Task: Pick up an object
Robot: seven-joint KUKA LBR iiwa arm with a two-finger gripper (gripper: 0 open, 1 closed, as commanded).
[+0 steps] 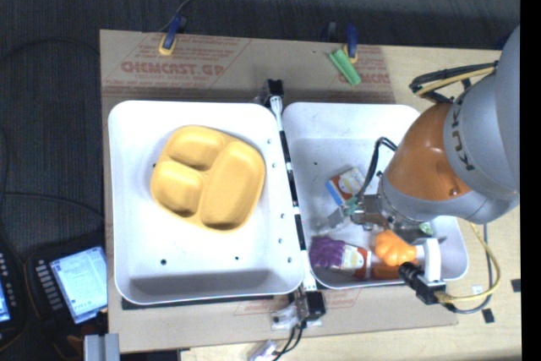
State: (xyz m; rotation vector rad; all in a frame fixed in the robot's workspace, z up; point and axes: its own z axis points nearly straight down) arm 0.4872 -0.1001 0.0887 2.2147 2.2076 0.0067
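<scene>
Left white plastic bin (127,182): one smooth, glossy yellow moulded tray with three rounded lobes (207,176). Right white bin (338,118): purple crinkled packet (336,254), rounded orange object (390,249), small white-and-red carton (347,182). Grey arm with orange band reaches in; gripper (359,211) sits low between carton and packet. Finger state: cannot tell. Nothing seen grasped.

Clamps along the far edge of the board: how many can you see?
2. A blue-and-yellow clamp sits above the left bin; a blue clamp sits above the right bin, beside a green object. The arm may hide others.
</scene>
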